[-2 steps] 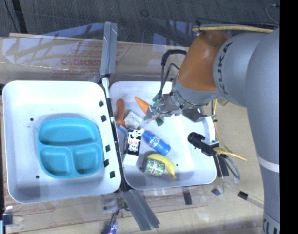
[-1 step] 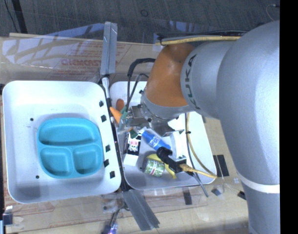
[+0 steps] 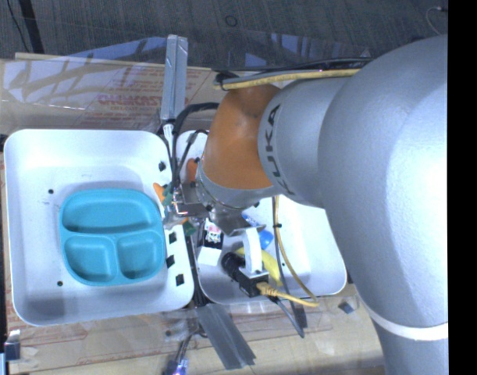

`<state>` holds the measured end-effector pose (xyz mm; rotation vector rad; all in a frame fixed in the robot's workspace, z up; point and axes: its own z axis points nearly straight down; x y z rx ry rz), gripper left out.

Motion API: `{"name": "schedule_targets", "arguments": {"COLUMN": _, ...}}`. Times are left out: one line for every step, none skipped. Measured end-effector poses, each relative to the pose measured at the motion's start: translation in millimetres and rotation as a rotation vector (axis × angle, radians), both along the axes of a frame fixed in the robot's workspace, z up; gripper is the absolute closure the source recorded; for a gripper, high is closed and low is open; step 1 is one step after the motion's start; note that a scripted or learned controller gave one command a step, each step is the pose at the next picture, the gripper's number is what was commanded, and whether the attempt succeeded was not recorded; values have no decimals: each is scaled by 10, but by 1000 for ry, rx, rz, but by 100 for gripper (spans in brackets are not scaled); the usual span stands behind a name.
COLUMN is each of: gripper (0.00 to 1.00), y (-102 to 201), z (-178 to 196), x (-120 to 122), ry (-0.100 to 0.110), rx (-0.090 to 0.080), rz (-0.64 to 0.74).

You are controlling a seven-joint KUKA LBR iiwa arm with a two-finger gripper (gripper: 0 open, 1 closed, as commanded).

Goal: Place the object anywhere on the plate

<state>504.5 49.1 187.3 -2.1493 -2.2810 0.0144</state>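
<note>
Arm over the seam between the two bins, blue plate in the left bin.

Camera view: the grey arm (image 3: pixel 363 170) enters from three o'clock, and its orange band (image 3: pixel 234 143) sits near the centre of the frame. The gripper (image 3: pixel 176 201) hangs at the right rim of the left bin (image 3: pixel 27 209), just at three o'clock of the blue three-compartment plate (image 3: pixel 112 235). Whether it is open or closed cannot be told; wrist and cables cover it. A small orange object (image 3: pixel 158 188) shows at the gripper's ten o'clock, off the plate's upper right corner; whether it is gripped is unclear. The right bin (image 3: pixel 328 264) lies mostly under the arm, with yellow and blue items (image 3: pixel 254 248) at its left.
</note>
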Motion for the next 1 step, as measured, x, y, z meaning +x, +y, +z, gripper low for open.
{"name": "schedule_targets", "arguments": {"gripper": 0, "y": -6, "z": 1, "x": 2, "ry": -1, "rx": 0, "rz": -1}}
